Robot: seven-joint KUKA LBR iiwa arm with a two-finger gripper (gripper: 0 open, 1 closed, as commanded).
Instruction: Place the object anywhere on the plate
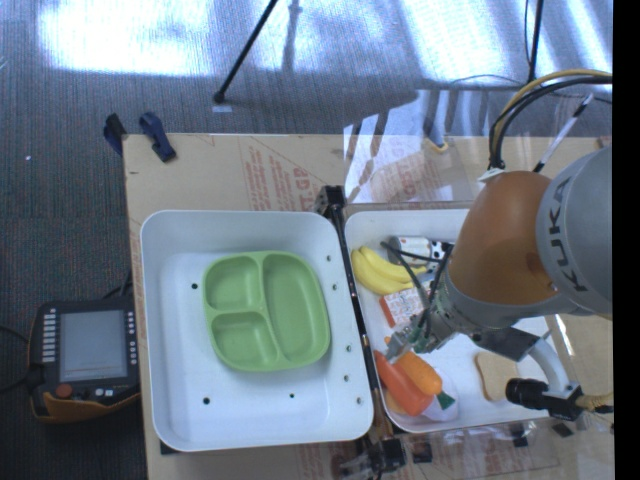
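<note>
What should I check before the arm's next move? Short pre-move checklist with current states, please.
1. Green divided plate lies flat in the left bin, compartments bare: ok.
2. Objects to pick sit in the right bin: bananas, carrot, toast slice: ok.
3. Gripper is over the right bin, above the carrot's upper end: ok.
4. Finger state: cannot tell, the wrist hides it.
5. Object held between the fingers: cannot tell.
6. Path to the plate crosses the divider between the bins; whether the gripper would clear it: cannot tell.
</note>
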